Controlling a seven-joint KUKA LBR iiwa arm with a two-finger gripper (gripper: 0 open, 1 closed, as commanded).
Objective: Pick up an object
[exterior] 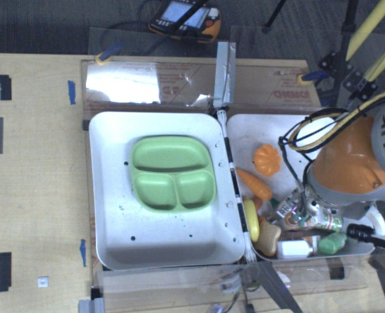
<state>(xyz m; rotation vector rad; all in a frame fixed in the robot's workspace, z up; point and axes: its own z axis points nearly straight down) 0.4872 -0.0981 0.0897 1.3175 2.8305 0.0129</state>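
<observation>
Nearest me, along the front wall of the right bin (pixel 348 258), lies a crowd of small things: a white bottle (pixel 295 248) on its side, a green lump (pixel 333 242) just beside it to the right, a tan piece (pixel 269 236) and a yellow banana (pixel 251 218) standing against the wall shared with the left bin. The tool (pixel 295 212) is down among them, right over a clear bottle (pixel 322 223) with a coloured label, and its tip is so tangled with that clutter that I cannot tell how it is set or whether anything is caught in it. So I would judge the pick as under way but not done: the arm (pixel 348 158) is low in the bin at the pile, nothing is lifted clear, and the grasp and the raise are both left to prove. A little further back a carrot (pixel 255 182) lies at a slant, well within reach, and beyond it an orange pumpkin (pixel 267 160) sits alone on the bare bin floor. In the left bin (pixel 114 227) a green tray (pixel 172 173) with three compartments lies flat in the middle, untouched. Behind both bins is a clear sheet (pixel 146 83) on the worktop (pixel 36 175), and furthest off a handset (pixel 183 17) rests on the floor.
</observation>
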